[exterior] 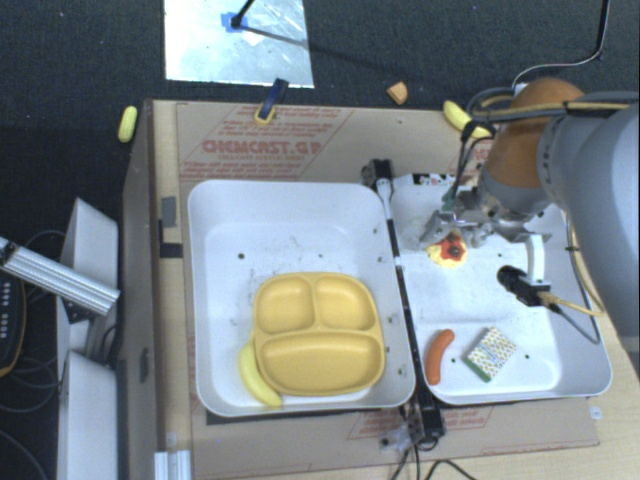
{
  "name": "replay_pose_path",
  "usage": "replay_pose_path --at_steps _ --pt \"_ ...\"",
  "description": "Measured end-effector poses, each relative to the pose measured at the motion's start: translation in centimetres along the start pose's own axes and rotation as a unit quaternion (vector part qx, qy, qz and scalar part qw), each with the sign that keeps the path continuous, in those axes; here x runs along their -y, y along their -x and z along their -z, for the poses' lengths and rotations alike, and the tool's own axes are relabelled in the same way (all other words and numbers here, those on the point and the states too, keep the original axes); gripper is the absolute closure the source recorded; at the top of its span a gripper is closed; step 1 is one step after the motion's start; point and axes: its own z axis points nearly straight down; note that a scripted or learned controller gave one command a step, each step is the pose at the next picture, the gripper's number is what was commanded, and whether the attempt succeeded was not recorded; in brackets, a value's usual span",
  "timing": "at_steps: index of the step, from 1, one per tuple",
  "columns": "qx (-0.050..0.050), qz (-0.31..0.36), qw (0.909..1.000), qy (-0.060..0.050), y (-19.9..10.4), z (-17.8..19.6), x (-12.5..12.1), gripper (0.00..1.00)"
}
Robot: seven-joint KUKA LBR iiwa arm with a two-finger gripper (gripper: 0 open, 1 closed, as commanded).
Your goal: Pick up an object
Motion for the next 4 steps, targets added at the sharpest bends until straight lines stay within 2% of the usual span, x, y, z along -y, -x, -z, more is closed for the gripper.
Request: replay_pose_path --at_steps 1,2,3,4 --pt "0.000 -0.001 1.0000 0.000 0.7 0.0 0.3 0.00" --pt "0.000 0.000 1.0000 0.001 0.7 1.4 0.1 1.00" --pt "0.001 0.000 1.0000 0.003 0.7 1.3 0.1 0.00" --pt "0.000 -0.001 1.0000 0.000 1.5 0.0 0.0 0.00"
